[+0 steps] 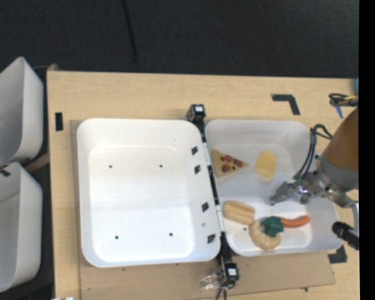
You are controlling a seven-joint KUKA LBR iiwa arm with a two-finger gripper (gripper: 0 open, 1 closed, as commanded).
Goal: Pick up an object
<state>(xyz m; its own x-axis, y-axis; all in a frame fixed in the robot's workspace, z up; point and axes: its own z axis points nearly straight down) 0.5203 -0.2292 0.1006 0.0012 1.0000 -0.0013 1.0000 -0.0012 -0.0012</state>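
The grey two-finger gripper hangs low over the right shallow white plastic bin, its dark fingers spread apart with nothing between them. The arm behind it, with its orange band, is cut off by the frame's right side, so its wrist is hard to make out.

Nearest, just below the fingertips toward the camera, lies 1 thin orange-red carrot-like stick, touching 1 small green leafy toy. The green piece sits on top of 1 curved tan bread-like toy, hiding part of it. To the left of that cluster, a little farther from the gripper, rests 1 pale tan bun-shaped roll.

Just beyond the fingertips, away from the camera, lies 1 pale yellow oval piece; its surface is too blurred to identify. Farther left of it sits 1 triangular toy pizza slice with red and dark dots.

That makes 6 objects, all in the right bin. Farthest from the gripper, across the black-clipped divide, is the left white bin: 2 bins in total.
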